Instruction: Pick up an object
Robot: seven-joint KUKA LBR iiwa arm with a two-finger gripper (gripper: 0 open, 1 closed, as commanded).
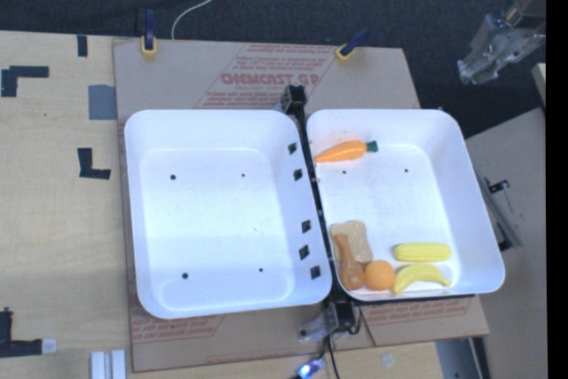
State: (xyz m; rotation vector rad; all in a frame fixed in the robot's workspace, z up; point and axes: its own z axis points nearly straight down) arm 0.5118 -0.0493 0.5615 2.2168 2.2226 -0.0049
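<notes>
The right bin (444,138) holds an orange carrot (343,152) with a green top near its far left wall. At its near edge lie a tan bread-like piece (351,244), a small orange ball (380,276), a corn cob (422,252) and a yellow banana (421,277). My gripper (493,58) hangs high at the upper right, outside the bins and well away from every object, with nothing visible in it.
The left bin (142,133) lies beside the right one on a cardboard sheet (257,75) held by two clamps. Black clips join the bins along the middle wall. A cable (200,4) runs across the dark floor at the back.
</notes>
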